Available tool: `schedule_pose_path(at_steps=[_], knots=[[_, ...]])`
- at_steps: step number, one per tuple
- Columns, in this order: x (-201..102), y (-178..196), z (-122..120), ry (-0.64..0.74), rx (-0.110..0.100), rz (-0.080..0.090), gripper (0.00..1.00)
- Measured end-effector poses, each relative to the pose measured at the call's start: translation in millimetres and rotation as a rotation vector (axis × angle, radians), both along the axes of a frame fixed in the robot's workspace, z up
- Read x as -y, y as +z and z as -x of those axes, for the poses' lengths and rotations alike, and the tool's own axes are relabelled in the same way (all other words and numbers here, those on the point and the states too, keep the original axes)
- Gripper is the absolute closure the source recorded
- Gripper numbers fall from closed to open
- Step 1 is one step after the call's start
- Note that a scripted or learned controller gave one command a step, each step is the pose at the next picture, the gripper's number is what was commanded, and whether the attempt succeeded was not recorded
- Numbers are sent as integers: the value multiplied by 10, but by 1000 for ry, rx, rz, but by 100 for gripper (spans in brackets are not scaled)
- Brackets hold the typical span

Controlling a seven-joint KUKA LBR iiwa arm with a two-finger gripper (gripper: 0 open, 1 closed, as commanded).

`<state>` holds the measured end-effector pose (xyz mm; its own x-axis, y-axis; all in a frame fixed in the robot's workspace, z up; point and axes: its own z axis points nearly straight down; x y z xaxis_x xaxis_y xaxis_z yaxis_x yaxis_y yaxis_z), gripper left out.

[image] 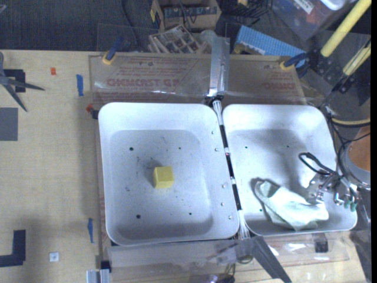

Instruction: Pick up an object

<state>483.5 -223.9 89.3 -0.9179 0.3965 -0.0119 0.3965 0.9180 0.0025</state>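
A small yellow cube [164, 177] lies near the middle of the left bin [103, 158]. A crumpled white and pale green cloth-like object [287, 210] lies in the near right part of the right bin [271, 112]. My gripper [317, 194] is low in the right bin, right at the cloth's right end and seemingly touching it. The arm with its orange band [359, 157] comes in over the bin's right rim.
A black cable loop [310, 161] hangs off the wrist above the right bin's floor. A metal divider strip [227, 158] runs between the two bins. Boxes, cables and a yellow bar [347, 19] crowd the area behind the bench.
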Motion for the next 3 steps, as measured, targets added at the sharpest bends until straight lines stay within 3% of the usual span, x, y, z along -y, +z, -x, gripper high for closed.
schedule_pose_path(at_steps=[1, 2, 3], knots=[[0, -1, -145, 562, 2, 8, 100], [-506, 422, -120, 958, -4, 6, 100], [-252, 375, -82, 504, -8, 1, 100]])
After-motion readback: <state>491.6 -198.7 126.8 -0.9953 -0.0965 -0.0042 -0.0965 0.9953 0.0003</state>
